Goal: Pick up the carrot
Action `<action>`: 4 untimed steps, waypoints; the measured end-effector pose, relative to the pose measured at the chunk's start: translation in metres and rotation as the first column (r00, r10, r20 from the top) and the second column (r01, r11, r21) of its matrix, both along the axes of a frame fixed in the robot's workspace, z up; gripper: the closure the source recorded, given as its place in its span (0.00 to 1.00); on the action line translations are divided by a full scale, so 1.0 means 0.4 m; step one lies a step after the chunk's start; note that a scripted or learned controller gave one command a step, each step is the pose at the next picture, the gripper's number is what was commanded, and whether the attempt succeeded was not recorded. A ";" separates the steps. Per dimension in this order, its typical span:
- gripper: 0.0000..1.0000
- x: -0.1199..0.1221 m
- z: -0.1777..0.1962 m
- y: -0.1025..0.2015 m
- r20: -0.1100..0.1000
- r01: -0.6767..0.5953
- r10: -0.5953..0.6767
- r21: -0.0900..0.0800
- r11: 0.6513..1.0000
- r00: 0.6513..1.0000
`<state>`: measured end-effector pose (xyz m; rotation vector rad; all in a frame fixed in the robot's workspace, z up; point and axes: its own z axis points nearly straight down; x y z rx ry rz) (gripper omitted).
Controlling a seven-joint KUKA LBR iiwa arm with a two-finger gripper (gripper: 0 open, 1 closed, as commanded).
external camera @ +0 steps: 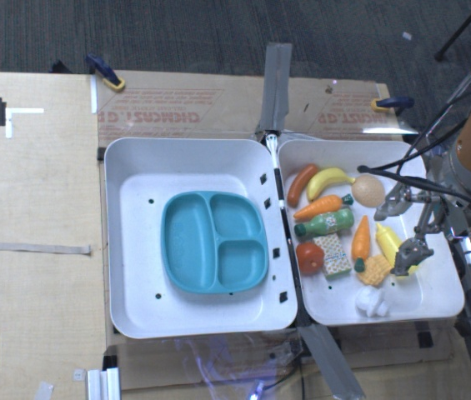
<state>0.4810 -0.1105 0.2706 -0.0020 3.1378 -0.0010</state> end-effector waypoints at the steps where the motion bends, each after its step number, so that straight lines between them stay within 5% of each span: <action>1: 0.00 0.066 -0.439 -0.081 0.000 -0.063 0.063 0.000 0.998 0.998; 2: 0.00 0.045 -0.446 -0.023 -0.001 0.175 -0.175 0.001 0.985 0.985; 3: 1.00 0.052 -0.422 -0.022 0.006 0.171 -0.171 0.000 0.985 0.985; 4: 1.00 0.271 -0.126 0.117 0.000 0.478 -0.478 0.001 0.878 0.878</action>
